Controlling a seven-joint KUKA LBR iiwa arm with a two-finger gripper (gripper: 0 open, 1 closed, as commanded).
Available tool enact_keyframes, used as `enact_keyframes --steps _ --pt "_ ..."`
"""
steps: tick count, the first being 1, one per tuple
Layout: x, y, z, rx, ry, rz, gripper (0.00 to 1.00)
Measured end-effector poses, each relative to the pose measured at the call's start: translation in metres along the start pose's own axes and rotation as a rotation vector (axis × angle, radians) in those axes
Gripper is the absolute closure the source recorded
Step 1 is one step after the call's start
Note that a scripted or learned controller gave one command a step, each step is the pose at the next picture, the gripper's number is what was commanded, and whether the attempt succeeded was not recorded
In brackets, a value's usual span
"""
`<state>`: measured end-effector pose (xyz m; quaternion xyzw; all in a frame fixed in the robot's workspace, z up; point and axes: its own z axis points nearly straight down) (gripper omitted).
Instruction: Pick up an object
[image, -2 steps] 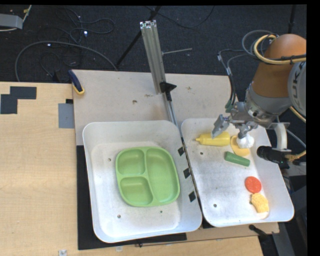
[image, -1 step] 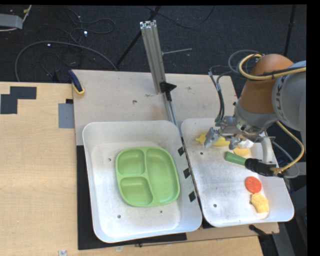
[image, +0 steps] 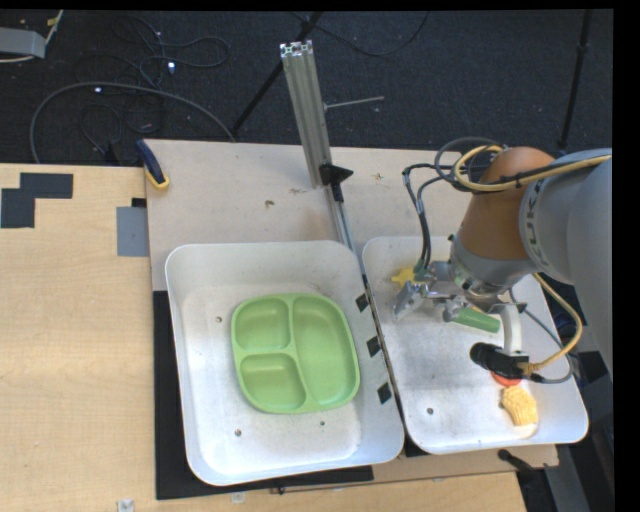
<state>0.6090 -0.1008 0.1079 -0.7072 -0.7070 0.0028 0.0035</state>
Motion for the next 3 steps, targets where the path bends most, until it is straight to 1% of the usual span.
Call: enact_keyframes --steps 1,2,3 --pt "0.000 0.003 0.014 -0.010 0.000 0.000 0.00" --pt "0.001 0.004 0.004 -0.017 0.003 0.003 1.00" --pt "0.010 0.005 -0.049 -0.010 -0.001 -0.001 1.00"
